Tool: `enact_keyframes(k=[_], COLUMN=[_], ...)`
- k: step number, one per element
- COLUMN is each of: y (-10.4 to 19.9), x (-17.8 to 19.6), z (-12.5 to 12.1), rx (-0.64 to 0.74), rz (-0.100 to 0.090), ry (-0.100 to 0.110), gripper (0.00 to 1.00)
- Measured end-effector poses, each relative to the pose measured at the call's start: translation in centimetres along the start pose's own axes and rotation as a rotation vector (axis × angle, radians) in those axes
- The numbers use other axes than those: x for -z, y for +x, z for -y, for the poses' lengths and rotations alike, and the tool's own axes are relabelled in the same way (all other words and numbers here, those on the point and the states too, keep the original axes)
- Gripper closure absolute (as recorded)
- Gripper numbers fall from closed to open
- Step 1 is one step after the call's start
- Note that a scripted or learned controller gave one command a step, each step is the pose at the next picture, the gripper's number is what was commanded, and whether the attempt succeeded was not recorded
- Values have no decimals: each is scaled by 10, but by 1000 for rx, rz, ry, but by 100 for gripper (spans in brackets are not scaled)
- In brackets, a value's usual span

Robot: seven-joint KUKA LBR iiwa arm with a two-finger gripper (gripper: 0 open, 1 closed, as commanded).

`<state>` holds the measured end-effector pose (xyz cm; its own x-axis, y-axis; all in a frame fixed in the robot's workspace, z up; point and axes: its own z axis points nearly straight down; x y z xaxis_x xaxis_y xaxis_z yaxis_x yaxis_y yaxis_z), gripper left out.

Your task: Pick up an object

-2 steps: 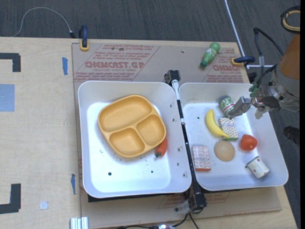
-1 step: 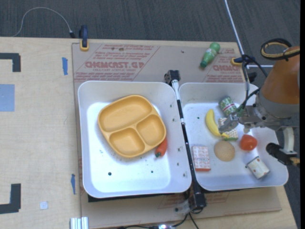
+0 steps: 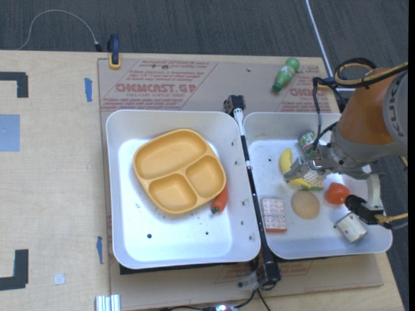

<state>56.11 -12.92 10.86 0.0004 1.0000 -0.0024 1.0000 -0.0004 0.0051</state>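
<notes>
1. The gripper hangs low in the right bin, its metal tip partly masked by the grey wrist; whether it is open or closed cannot be told.
2. Just beside the tip lies a smooth yellow banana; a second yellowish piece below is hard to identify.
3. Nearby sit a flat tan disc, a glossy red-orange lump, a printed pink carton and a white cylinder.
4. The left bin holds a three-compartment yellow plastic plate with a small carrot touching its rim.
5. A green bottle lies on the cardboard behind.
</notes>
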Motion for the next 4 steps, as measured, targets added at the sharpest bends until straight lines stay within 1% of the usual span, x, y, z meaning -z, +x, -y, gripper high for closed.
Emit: enact_keyframes(k=[1,2,3,4], y=[13,10,-87,-22], x=[-3,9,73,106], z=[0,-2,54,74], rx=[-2,-5,-1,2], rz=[11,19,-1,-3], ry=[-21,-29,4,5], gripper=[0,100,100,100])
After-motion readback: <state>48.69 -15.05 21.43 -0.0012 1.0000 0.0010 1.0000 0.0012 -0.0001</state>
